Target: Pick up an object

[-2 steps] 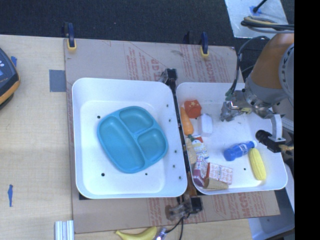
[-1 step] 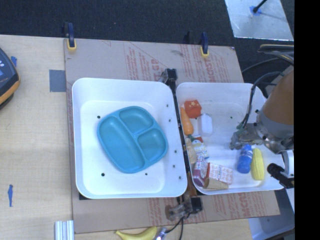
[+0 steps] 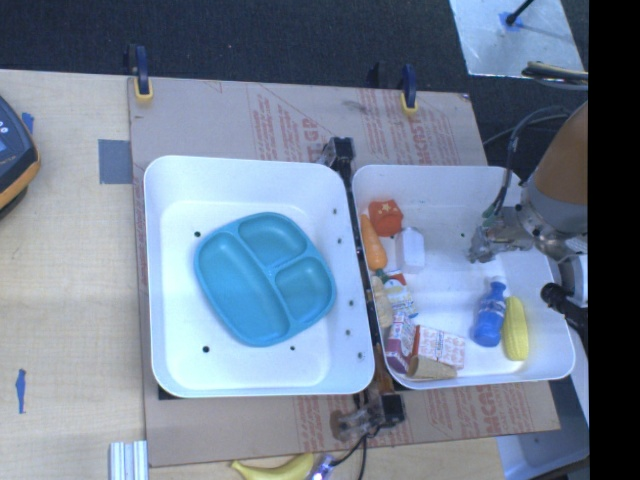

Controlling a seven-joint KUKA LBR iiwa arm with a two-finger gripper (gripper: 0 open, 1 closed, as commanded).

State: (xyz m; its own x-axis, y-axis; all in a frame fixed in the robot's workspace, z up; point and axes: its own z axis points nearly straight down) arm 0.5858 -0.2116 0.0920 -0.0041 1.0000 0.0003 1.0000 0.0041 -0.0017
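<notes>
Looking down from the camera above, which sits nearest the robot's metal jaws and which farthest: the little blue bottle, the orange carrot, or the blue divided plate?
1. Small blue plastic bottle, in the right bin, just below the gripper.
2. Orange toy carrot, by the right bin's left wall.
3. Light blue divided plastic plate, in the left bin.

The arm (image 3: 566, 168) entered as a rounded body with an orange-brown band, giving way just below to a pale grey collar. From the collar a small metallic grey gripper (image 3: 487, 243) projected, built of short angular blocks with darker joints between them. A thin black cable arched over the arm above the gripper and ran down beside the tool's mount. Behind the gripper, a white-edged bracket and a black, knob-like fitting hung off the wrist. Fine markings or screws were too small to make out.
</notes>
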